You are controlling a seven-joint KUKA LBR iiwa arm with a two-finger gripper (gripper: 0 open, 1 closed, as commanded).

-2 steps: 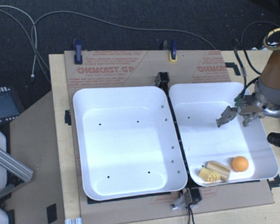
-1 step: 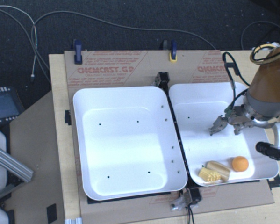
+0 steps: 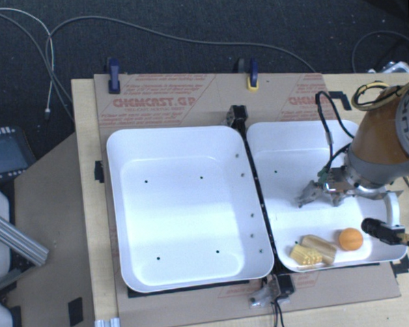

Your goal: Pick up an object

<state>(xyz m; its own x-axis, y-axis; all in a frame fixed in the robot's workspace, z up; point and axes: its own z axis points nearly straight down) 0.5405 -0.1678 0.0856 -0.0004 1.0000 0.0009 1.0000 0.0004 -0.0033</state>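
Observation:
Three small objects lie along the near edge of the right bin (image 3: pixel 286 155): a yellow ridged piece like a corn cob (image 3: pixel 306 256), a tan bread-like piece (image 3: pixel 320 244) touching it, and an orange ball (image 3: pixel 351 239) to their right. My gripper (image 3: pixel 320 200) hangs over the middle of the right bin, above and behind these objects. It is open, its grey fingers (image 3: pixel 305 198) are splayed apart, and nothing sits between them. The orange-banded wrist (image 3: pixel 381 140) reaches in from the right.
The left bin (image 3: pixel 124 198) sits beside the right one, with a black clamp strip (image 3: pixel 255 191) between them. Black cables (image 3: pixel 326 129) loop off the wrist over the right bin's far side. A black bracket (image 3: pixel 382 231) overhangs the right bin's near right corner.

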